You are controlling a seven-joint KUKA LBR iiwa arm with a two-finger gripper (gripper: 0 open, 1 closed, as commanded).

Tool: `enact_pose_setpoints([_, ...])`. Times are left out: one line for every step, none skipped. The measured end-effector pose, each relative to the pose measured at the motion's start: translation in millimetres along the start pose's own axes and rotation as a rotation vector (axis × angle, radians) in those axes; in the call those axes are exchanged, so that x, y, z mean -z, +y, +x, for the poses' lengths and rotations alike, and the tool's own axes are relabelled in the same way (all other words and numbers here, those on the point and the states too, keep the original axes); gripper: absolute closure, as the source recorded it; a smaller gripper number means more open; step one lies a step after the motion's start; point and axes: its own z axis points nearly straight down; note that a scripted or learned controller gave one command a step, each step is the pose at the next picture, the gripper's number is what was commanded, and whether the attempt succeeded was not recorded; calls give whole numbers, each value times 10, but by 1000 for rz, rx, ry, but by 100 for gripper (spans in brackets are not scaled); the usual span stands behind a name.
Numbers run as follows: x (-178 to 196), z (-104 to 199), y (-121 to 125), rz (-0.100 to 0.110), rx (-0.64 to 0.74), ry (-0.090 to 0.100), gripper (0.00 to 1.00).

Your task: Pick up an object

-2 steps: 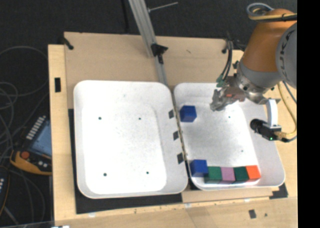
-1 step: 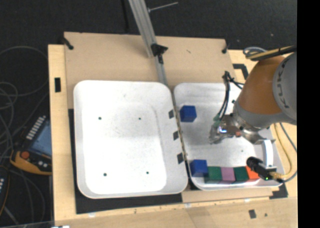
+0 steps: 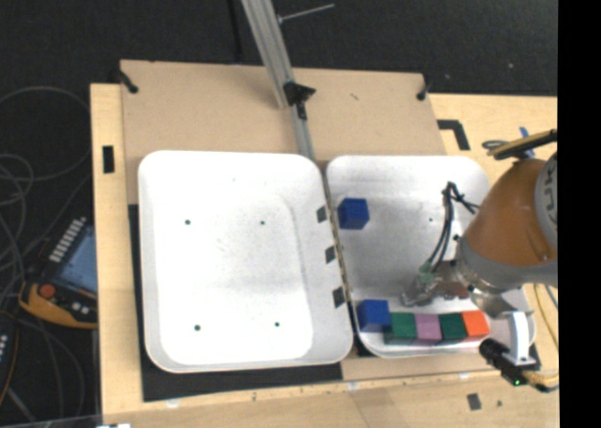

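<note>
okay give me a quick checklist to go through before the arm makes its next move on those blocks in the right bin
1. Targets present: ok. A row of blocks lies along the near wall of the right bin: blue block, green block, pink block, second green block, orange block.
2. Spare target: ok. Another blue cube sits alone near the divider.
3. Tool position: ok, low above the row.
4. Tool open or shut: cannot tell.
5. Something held: cannot tell.
6. Room around row blocks: not ok, they touch each other and the wall.
</note>
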Motion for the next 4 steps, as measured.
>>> enact_pose_setpoints([12, 23, 16, -1, 4, 0, 0])
enact_pose_setpoints([735, 282, 30, -6, 11, -1, 0])
enact_pose_setpoints([683, 220, 6, 2, 5, 0, 0])
enact_pose_setpoints([1017, 1103, 20, -2, 16, 3, 0])
